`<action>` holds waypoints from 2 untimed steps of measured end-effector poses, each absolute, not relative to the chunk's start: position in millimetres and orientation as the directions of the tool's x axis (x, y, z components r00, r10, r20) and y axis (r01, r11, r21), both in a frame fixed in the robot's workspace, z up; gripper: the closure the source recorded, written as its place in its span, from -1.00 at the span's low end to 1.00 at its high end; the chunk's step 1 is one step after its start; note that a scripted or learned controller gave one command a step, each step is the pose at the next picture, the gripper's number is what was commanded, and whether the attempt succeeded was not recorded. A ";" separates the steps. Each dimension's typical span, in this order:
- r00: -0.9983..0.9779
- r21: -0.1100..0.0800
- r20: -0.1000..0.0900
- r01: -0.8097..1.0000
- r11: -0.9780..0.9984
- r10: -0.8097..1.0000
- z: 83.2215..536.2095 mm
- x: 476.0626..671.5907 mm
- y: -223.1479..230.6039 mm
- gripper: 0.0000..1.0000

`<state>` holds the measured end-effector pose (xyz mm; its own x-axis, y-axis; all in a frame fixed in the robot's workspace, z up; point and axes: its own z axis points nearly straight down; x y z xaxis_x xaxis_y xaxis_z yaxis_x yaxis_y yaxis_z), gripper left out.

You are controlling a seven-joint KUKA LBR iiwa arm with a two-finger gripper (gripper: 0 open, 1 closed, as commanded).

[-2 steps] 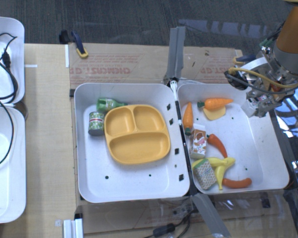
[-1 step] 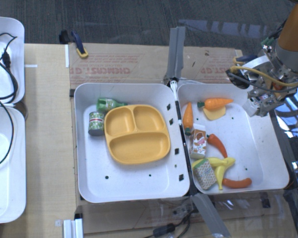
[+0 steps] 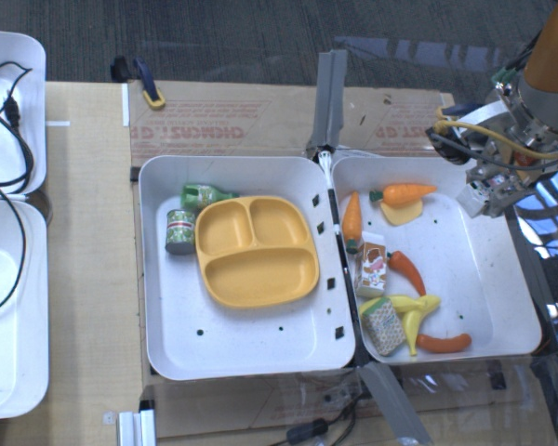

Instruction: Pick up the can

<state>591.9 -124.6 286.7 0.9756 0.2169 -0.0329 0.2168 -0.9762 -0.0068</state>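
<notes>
Near edge, lower right of frame: right bin [image 3: 502, 286] holds a red sausage-like piece [image 3: 444, 344] by its front wall, a yellow banana [image 3: 413, 314] just left of it, and a grey speckled block [image 3: 383, 327] touching the banana's left side. Slightly further back: small carton [image 3: 372, 266] standing by the bin's left wall, an orange-red carrot [image 3: 407, 270] just right of it. Further up: another orange carrot [image 3: 352, 216] along the left wall, a third carrot [image 3: 407, 193] lying across a yellow wedge [image 3: 402, 213] near the back wall.

Left bin [image 3: 167, 333]: yellow three-compartment plate [image 3: 257, 250] in the middle. Can [image 3: 179, 230], green label, sits at the plate's left edge, touching or just beside it, upright-ish. Green crumpled item [image 3: 203, 196] just behind the can, near the bin's back-left corner.

Gripper [image 3: 488, 193] at right edge of frame, above the right bin's back-right corner, well apart from the can. Nothing visibly between its fingers; open or closed — cannot tell, too cluttered with cables.

Far: cardboard sheet [image 3: 223, 119] under the bins, small blue-and-yellow clamp [image 3: 144, 84] at upper left.
</notes>
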 end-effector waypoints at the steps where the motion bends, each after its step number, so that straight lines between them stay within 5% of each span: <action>1: 0.973 -0.002 -0.006 0.230 -0.973 0.230 271.2 500.4 -136.2 1.00; 2: 0.973 -0.004 -0.011 0.229 -0.973 0.229 278.7 500.2 -136.7 1.00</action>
